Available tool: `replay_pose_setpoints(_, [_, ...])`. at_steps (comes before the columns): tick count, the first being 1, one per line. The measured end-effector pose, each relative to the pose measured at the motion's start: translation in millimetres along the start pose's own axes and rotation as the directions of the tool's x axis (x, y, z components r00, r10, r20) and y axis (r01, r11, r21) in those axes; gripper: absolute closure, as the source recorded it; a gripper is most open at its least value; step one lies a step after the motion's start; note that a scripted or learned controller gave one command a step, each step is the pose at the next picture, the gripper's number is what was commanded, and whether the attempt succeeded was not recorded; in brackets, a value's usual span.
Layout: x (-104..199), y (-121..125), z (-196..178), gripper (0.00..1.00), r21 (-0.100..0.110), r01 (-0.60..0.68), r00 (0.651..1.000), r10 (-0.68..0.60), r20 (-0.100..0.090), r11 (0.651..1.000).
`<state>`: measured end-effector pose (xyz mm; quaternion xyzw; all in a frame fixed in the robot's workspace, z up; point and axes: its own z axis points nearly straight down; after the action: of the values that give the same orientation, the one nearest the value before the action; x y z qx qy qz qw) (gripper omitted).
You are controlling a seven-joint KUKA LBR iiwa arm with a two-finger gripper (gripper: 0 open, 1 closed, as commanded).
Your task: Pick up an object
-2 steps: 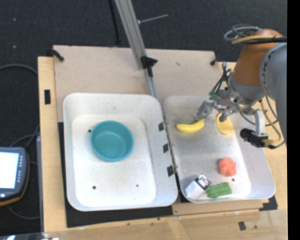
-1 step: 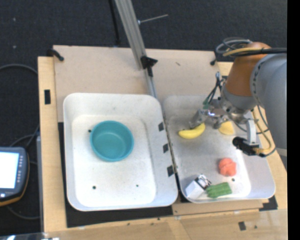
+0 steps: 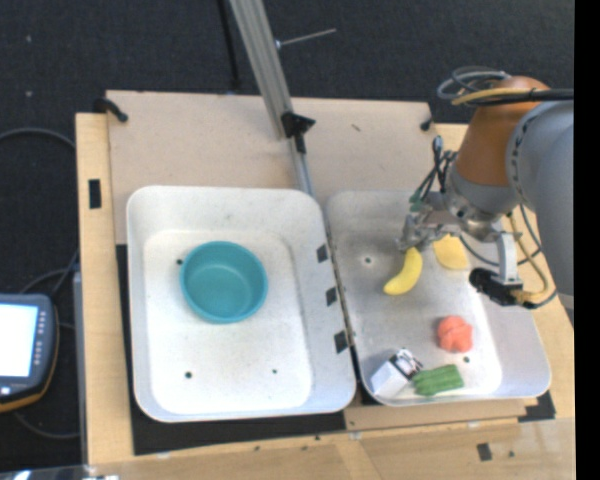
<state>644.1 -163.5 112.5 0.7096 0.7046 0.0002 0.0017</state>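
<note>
— Hand position? Grip state?
— Right bin, upper middle; whether it grips anything, I cannot tell.
— Nearest object?
— Yellow banana, just below the hand, lying in that bin, centre-right of frame.

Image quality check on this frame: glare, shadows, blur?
Camera view: even, soft light, mild overall softness; the teal bowl and banana read clearly; faint shadows under objects; the right bin looks slightly washed; the gripper detail is hard to resolve.
</note>
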Motion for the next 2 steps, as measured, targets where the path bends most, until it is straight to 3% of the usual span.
replay_pose_setpoints(2, [-10,-6,-97,1.00,-0.004,0.004,1.000,-0.004,-0.001,1.000])
